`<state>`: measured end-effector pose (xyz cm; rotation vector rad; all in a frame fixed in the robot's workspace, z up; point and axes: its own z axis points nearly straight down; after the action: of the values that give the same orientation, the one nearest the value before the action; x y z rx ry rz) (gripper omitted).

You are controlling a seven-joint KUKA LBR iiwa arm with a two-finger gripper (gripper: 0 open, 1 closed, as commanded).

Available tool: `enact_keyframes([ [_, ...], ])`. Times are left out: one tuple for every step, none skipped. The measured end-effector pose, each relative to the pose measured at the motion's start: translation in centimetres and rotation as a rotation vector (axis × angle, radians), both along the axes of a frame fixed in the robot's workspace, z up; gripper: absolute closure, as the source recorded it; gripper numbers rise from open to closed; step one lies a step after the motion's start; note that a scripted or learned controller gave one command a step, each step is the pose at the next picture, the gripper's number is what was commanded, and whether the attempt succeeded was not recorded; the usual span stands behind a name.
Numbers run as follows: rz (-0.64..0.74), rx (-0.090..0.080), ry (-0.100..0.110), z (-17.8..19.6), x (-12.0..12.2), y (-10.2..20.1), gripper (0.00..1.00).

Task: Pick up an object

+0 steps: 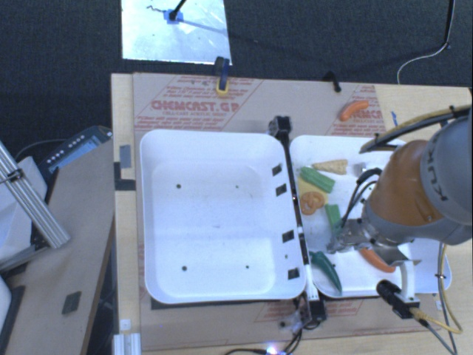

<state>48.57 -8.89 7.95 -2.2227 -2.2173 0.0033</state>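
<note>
The right bin (303,148) holds several small toy foods. A tan wedge (330,166) and a light green piece (316,178) lie at its far left. Below them sit a yellow-orange ring (312,202) and a small green block (332,214). A dark green piece (325,268) lies by the near left corner, and an orange carrot-like piece (377,259) lies just right of it. My gripper (340,241) hangs low over the bin between the green block, the dark green piece and the orange piece. The arm's orange band (403,187) hides the bin's right part.
The left bin (214,213) stands beside the right one, with a black divider (292,198) between them. An orange toy (353,110) lies on the cardboard beyond the right bin. A yellow and blue clamp (222,76) sits at the board's far edge.
</note>
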Motion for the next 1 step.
enact_keyframes([
  [0.007, -0.001, -0.008, 0.53, 4.32, -0.74, 1.00],
])
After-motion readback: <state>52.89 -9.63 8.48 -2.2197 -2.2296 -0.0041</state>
